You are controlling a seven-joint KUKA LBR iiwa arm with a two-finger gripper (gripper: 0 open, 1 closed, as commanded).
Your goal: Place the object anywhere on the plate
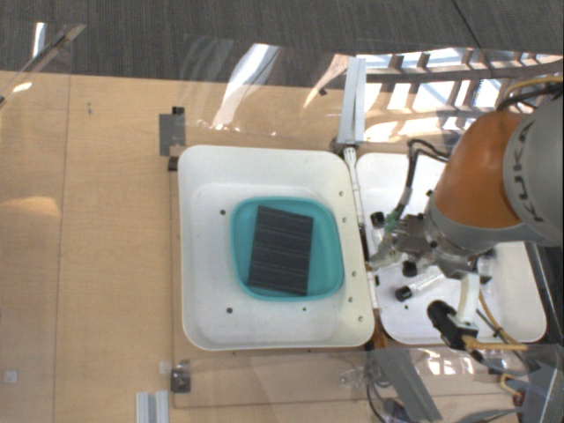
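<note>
while the dark ribbed block [281,250] lies on the teal plate [330,263], the gripper's [397,267] grip state can't be told.

We count two white bins on the surface [88,263]: a left bin [203,307] and a right bin [520,307]. In the left bin we see one teal plate [330,254], and on it one dark ribbed rectangular object [282,249]. We count one arm [485,174], grey with one orange band, over the right bin.
</note>
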